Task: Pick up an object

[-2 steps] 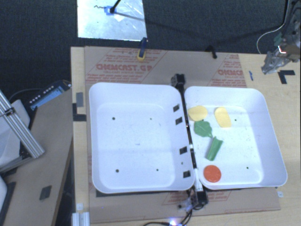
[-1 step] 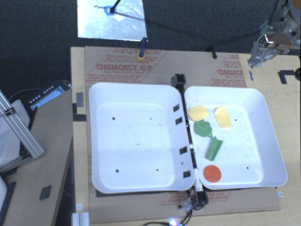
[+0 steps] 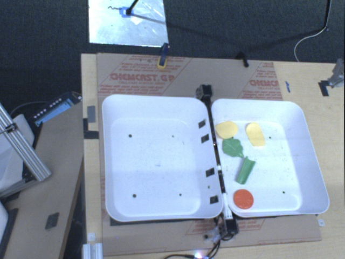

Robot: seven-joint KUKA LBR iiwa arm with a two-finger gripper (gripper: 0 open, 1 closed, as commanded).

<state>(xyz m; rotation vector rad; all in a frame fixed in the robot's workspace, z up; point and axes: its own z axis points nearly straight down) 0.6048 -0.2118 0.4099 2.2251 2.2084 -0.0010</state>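
Observation:
The right white bin (image 3: 304, 161) holds several small objects near its left side. A round yellow piece (image 3: 226, 128) lies at the top left, with a yellow oval piece (image 3: 255, 134) just to its right. Below them a dark green leafy piece (image 3: 232, 147) touches a green stick-shaped piece (image 3: 245, 170) that lies tilted. An orange-red disc (image 3: 243, 199) rests apart near the bin's front wall.
The left white bin (image 3: 156, 161) sits beside it, the two joined by black clips along the shared wall (image 3: 215, 161). A shiny metal sheet (image 3: 128, 14) lies at the back, with a yellow clip (image 3: 161, 62) below it. An aluminium frame (image 3: 21, 150) stands at the left.

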